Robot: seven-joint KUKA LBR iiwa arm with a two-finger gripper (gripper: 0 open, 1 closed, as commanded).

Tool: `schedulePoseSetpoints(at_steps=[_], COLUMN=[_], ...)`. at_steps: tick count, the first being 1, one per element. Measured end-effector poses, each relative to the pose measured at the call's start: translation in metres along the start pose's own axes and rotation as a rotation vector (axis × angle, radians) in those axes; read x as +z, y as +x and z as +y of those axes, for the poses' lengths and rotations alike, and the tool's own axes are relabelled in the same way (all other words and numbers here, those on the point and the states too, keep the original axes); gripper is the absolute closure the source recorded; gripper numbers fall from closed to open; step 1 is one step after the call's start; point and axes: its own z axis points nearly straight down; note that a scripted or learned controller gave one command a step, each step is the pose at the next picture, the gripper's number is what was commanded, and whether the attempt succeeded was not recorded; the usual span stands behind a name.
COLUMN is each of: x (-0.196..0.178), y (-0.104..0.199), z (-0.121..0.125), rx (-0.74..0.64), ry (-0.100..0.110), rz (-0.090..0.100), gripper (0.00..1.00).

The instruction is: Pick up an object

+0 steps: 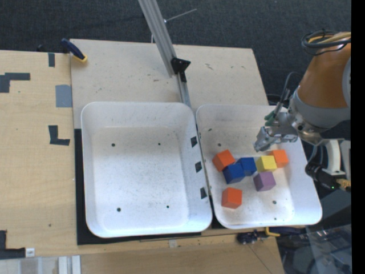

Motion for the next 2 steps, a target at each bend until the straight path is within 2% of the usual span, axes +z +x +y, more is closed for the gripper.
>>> schedulePoseSetpoints(at_steps=[1,2], x=[0.006,0.007], y=[0.043,0.106], z=[-0.005,-0.015], rx=[0.000,-0.003], ry=[0.000,0.000], rz=[0.000,0.001], gripper=[1.00,1.00])
